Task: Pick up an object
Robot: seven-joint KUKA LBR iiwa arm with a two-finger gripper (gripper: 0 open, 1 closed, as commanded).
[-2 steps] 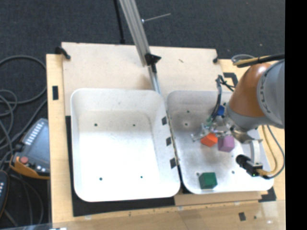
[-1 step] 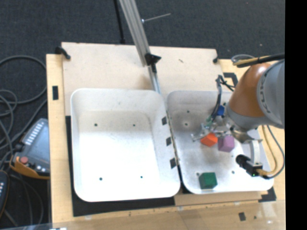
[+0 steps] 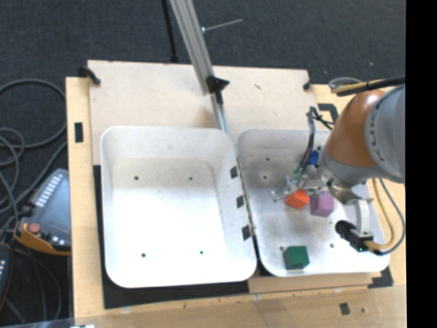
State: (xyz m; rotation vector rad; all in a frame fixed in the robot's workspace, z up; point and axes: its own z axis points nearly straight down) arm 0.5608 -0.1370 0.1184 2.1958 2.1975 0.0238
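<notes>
Objects lie in the right bin (image 3: 268, 157) only as far as can be seen: an orange block (image 3: 296, 199), a purple block (image 3: 321, 204) and a green block (image 3: 296, 257). The orange block sits near the middle of that bin's floor. The purple block is just beside it on its right, touching or nearly touching; the exact contact cannot be resolved. The green block rests well apart from both, near the bin's front wall.

Left bin (image 3: 171, 137): a white floor with a few small dark marks, which look like holes or screws. The two bins stand side by side, their inner walls touching along the centre line, where small dark clips show.

Arm (image 3: 372, 139): grey with an orange band, it reaches in from the right and stands over the right half of the right bin. The gripper (image 3: 295, 182) hangs low over the bin floor, directly above and just behind the orange block. A blue part and thin cables show at the wrist. Whether the fingers stand apart or together cannot be told; they are small and blurred against the bin. No block is visibly between them.

Both bins rest on a pale wooden board (image 3: 171, 91). A slanted aluminium bar (image 3: 194, 36) rises from the board's rear centre. Left of the bench, on the dark floor, lie a pendant (image 3: 46, 214) and grey cables (image 3: 20, 121).
</notes>
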